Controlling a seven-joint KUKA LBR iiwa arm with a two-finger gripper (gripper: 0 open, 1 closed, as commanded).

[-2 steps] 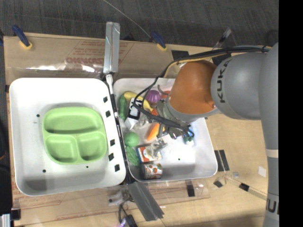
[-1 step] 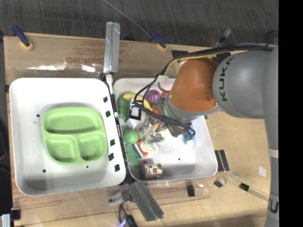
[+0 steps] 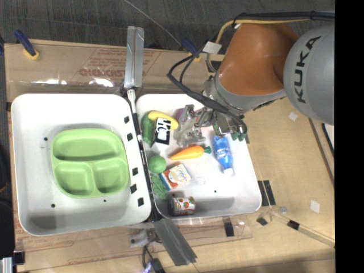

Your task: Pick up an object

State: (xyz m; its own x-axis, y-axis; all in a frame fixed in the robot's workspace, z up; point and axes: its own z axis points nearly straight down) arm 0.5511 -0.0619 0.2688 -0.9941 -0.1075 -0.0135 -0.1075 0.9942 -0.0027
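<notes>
Here, two white bins sit side by side, with the gripper (image 3: pixel 192 124) low over the right bin (image 3: pixel 242 181).

The left bin (image 3: pixel 28 152) holds a green divided tray (image 3: pixel 88 162). The right bin holds a banana (image 3: pixel 154 118), a carrot (image 3: pixel 187 152), a blue tube (image 3: pixel 223 154), a green ball (image 3: pixel 157 164), a small carton (image 3: pixel 176 176) and a can (image 3: pixel 183 205). The gripper hangs just above the carrot, beside the banana; whether its jaws are open or closed, I cannot tell.

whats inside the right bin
The right bin holds a carrot, a blue tube, a banana, a green ball, a small carton and a can. The gripper covers part of the bin's far end.
</notes>
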